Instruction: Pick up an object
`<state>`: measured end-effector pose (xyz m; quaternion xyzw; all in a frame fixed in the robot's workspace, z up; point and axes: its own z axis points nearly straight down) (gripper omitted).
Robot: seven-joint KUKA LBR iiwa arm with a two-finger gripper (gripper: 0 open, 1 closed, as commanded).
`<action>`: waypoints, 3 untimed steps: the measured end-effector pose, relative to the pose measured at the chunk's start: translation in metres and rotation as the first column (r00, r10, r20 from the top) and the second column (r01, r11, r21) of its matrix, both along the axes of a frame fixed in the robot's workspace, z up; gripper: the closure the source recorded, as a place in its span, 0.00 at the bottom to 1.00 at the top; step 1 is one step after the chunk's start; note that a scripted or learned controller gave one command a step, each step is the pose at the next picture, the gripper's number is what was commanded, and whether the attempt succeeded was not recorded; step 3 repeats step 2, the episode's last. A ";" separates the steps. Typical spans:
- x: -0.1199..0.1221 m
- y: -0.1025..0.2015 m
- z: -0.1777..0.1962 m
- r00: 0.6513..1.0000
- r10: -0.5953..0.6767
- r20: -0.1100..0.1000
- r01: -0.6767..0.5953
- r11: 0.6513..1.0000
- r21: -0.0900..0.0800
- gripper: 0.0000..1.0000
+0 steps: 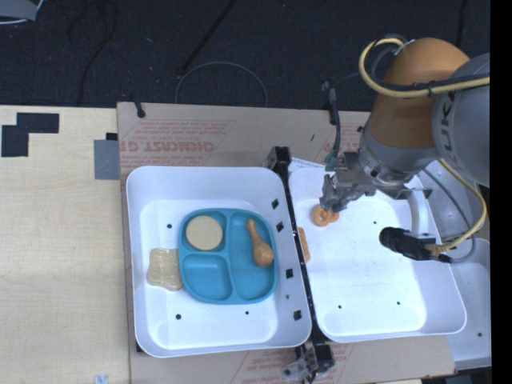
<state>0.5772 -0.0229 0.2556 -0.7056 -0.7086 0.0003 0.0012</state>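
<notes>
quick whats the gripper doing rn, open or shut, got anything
gripper: cannot be told; it sits right over the small orange object in the right bin, a grasp is not visible

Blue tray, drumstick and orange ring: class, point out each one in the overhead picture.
blue tray (210, 280), camera view, floor of its bottom-left compartment.
drumstick (260, 245), camera view, middle of its length.
orange ring (322, 215), camera view, its rim.

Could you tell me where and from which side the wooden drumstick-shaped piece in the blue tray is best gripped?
Probably from straight above, across its thin handle. The drumstick lies flat in the right compartment of the blue tray, slim end toward the far side, bulbous end toward the near side. The handle is narrow enough for two fingers; the tray's ridges crowd the rounded head.
</notes>
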 end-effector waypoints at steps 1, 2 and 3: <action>0.007 0.055 -0.001 1.000 -0.001 0.000 0.001 1.000 -0.001 1.00; 0.014 0.110 -0.015 1.000 -0.001 -0.001 0.001 1.000 -0.001 1.00; 0.014 0.110 -0.015 1.000 -0.001 -0.001 0.001 1.000 -0.001 1.00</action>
